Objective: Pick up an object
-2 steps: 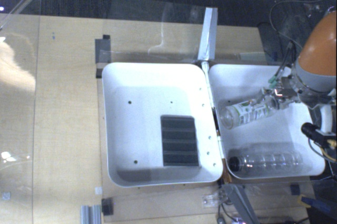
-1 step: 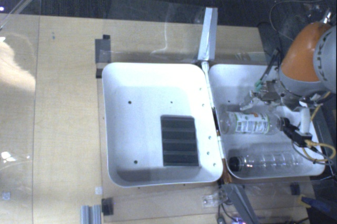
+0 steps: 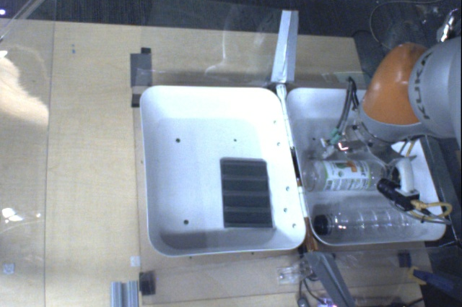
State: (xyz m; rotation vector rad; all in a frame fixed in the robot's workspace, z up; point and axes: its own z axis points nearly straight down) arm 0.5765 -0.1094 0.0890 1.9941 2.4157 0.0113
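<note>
The arm (image 3: 426, 92), smooth grey metal with a rounded orange band, is reaching down into the right bin (image 3: 307, 110), which is sitting at the desk's right edge. Its gripper (image 3: 345, 146) is hanging over the bin's middle, just above a clear plastic bottle with a white-and-green label (image 3: 345, 175) lying on its side; whether the fingers are spread or pressed together is impossible to tell. A second clear, ribbed bottle with a dark cap (image 3: 368, 222) is lying along the bin's near wall. In the left bin (image 3: 162, 154), a dark, ridged rectangular block (image 3: 245, 192) is resting flat near the near right corner.
</note>
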